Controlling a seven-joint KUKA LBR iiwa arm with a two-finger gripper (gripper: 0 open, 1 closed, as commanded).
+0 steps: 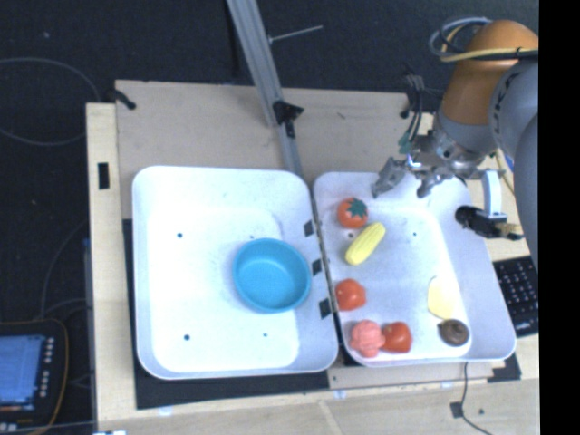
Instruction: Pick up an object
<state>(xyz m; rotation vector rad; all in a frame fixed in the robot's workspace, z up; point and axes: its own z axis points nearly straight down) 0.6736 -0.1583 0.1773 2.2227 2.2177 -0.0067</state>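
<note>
The end effector (pixel 404 180) hangs over the right bin's (pixel 471 270) far edge, fingers spread wide and holding nothing. Just below it sit a tomato (pixel 352 212) and a corn cob (pixel 365 243).

Arm reached in from the right, gripper spread and holding nothing.

The grey arm (pixel 517 107) entered from the view's right edge, its orange band (pixel 480 84) sitting just above the wrist and a loop of cable arching over the top of it. The wrist angled down and toward the left, ending in the gripper (pixel 405 181). Its two dark fingers (pixel 387 178) stood apart, splayed outward like an inverted V, with nothing visible between them. The gripper hung over the far edge of the right bin (pixel 471 243).
</note>
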